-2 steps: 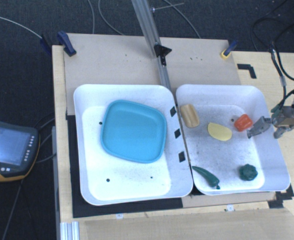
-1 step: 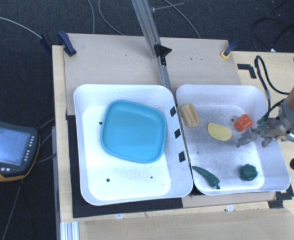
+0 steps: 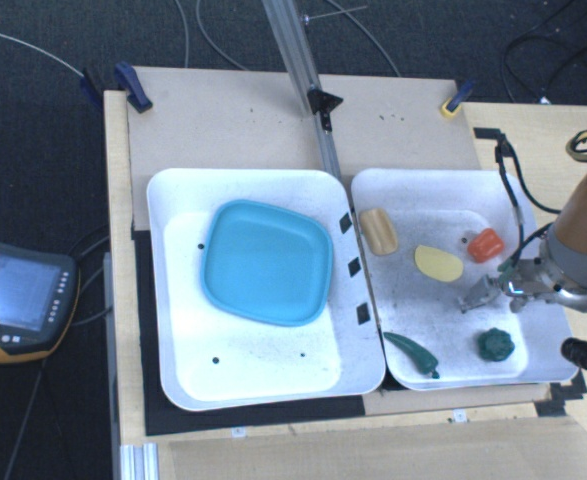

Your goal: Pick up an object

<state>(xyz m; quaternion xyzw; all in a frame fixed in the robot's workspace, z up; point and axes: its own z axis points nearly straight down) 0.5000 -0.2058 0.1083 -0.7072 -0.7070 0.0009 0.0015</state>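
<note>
My gripper (image 3: 478, 296) hangs low over the right bin (image 3: 413, 194), reaching in from the right edge. It stands open with nothing between its fingers. Around it lie a yellow oval piece (image 3: 439, 262) to the upper left, a red-orange piece (image 3: 485, 245) just above, and a dark green round lump (image 3: 494, 344) just below. A tan bread-like piece (image 3: 378, 230) rests near the bin's left wall. At the bin's front edge lies a green pepper (image 3: 413, 353). None of these touches the gripper.
The left bin (image 3: 173, 268) holds a light blue square plate (image 3: 268, 261). A metal pole (image 3: 293, 38) slants down to the gap between the bins. Black cables (image 3: 508, 178) run along the right bin's far right corner. A teach pendant (image 3: 18, 298) lies off the bench at left.
</note>
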